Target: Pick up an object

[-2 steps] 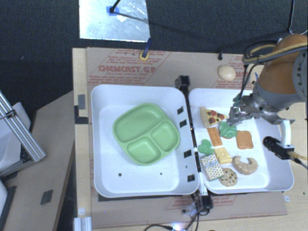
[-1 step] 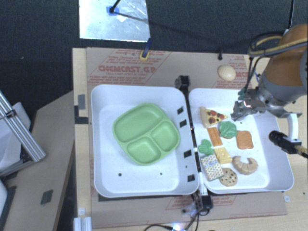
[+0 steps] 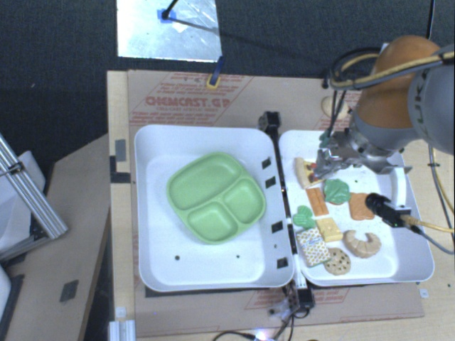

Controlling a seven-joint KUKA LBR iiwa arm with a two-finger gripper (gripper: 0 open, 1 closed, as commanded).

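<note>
Robot arm low over the right bin of toy food, beside a left bin holding a green plate.

We see the gripper (image 3: 324, 163) down at the right bin's (image 3: 416, 265) upper left part, just above a pizza slice (image 3: 304, 170) and a green leafy piece (image 3: 336, 190); whether its fingers are wide or narrow we cannot tell. Crowded nearby lie a cracker (image 3: 316, 201), a yellow block (image 3: 328, 229), a croissant (image 3: 362, 243), a cookie (image 3: 338, 262) and a patterned square (image 3: 311, 246). The divided green plate (image 3: 215, 196) sits alone in the left bin (image 3: 153, 261).
</note>
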